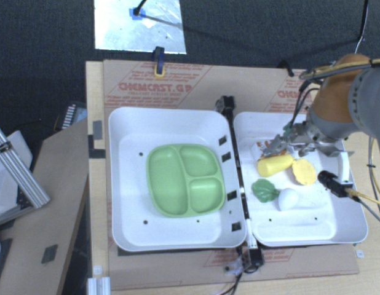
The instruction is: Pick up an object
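Note:
The right bin (313, 226) holds several small items: a yellow block (273, 165) lying on its side, a yellow rounded piece (304, 172), a green lumpy toy (264, 190) and a white egg-shaped piece (288, 198). My gripper (278, 146) hangs low in this bin, just above the far edge of the yellow block and left of the yellow rounded piece. I see nothing lifted off the bin floor. The arm's grey and orange wrist (337, 103) comes in from the right and hides part of the bin's far right corner.
The left bin (125, 134) holds a green divided plate (184, 180). A black divider with clips (234, 165) runs between the bins. Cables (362, 195) trail over the right bin's right wall. Cardboard lies under both bins.

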You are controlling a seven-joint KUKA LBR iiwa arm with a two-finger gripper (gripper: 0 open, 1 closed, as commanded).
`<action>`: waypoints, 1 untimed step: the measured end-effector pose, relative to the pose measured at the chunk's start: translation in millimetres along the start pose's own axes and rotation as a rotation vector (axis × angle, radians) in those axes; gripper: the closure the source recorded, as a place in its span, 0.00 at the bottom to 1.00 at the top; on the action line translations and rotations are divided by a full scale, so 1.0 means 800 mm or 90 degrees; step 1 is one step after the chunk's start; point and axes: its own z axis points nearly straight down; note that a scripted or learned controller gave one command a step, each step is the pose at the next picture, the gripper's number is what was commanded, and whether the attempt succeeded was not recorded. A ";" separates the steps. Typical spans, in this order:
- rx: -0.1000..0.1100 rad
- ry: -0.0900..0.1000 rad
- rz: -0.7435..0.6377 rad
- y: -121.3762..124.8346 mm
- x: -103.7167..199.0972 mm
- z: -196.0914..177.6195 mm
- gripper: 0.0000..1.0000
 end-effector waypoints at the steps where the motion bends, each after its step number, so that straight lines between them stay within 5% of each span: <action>1: -0.003 0.002 0.000 0.002 0.002 -0.013 1.00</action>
